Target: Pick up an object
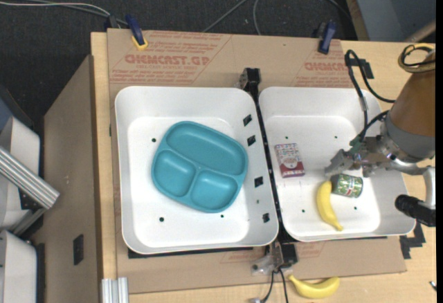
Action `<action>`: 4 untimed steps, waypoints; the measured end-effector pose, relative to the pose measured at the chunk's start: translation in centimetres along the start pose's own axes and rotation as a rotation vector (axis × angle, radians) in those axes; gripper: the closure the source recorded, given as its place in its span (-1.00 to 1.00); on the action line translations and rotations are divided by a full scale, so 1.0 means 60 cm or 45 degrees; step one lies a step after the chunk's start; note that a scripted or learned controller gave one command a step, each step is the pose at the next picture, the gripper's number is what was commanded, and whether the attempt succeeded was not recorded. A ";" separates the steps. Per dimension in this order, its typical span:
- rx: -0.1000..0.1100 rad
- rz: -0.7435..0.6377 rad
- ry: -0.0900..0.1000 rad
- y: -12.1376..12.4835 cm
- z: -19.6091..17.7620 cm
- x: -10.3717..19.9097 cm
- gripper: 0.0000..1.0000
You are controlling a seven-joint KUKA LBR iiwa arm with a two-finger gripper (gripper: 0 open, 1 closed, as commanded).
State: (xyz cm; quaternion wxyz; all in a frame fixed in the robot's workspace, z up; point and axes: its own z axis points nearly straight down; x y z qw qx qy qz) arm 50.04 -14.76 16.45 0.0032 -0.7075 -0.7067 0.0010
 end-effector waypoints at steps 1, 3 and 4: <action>-0.016 -0.002 -0.007 0.012 0.098 -0.001 -1.00; -0.016 -0.004 -0.006 0.016 -0.022 0.013 1.00; -0.014 -0.004 -0.005 0.018 -0.081 0.014 1.00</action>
